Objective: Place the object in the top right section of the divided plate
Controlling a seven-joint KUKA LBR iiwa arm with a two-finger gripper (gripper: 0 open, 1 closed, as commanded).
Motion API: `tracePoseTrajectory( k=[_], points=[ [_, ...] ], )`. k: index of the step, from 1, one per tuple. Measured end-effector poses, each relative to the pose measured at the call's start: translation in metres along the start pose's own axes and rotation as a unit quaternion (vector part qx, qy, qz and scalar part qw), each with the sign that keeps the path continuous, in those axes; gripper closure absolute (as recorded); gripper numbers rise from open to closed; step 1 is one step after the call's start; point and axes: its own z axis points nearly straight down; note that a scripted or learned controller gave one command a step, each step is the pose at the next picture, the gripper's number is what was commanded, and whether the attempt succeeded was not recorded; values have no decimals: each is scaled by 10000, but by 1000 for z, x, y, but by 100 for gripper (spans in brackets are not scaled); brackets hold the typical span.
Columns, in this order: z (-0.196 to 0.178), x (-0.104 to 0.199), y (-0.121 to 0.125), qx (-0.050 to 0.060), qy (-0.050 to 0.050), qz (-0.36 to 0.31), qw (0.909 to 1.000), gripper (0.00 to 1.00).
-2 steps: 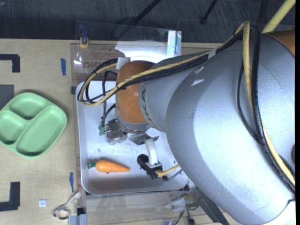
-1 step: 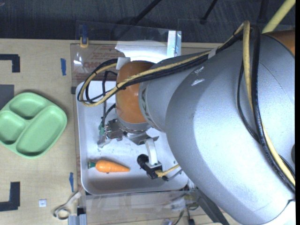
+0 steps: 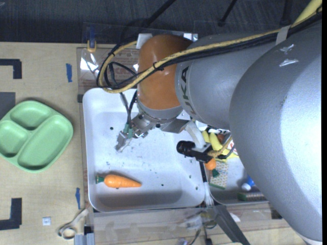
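Note:
An orange carrot point(image 3: 120, 181) with a green stub lies on its side near the front left corner of the left white bin point(image 3: 168, 190). The green divided plate point(image 3: 33, 135) rests on the wooden bench to the left of that bin, with two small sections at its top and one large section below. My gripper point(image 3: 122, 141) hangs over the middle of the left bin, above and slightly right of the carrot, apart from it. Nothing shows between its fingertips.
The grey arm with its orange band point(image 3: 158, 78) covers the right of the view and most of the right bin, where several small yellow and orange items point(image 3: 217, 144) lie. Cables loop over the bin's far edge. Blue tape marks sit on the bench.

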Motion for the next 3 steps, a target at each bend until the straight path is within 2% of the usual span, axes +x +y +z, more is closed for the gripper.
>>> tracePoseTrajectory(
  k=[1, 2, 3],
  points=[
    [-10, 1, 1, -17, -8, -10, 10000, 100],
    [65, 44, -52, 1, 10, -332, 9994, 100],
    [90, -3, -43, -44, 15, 20, 10000, 100]
  ],
)
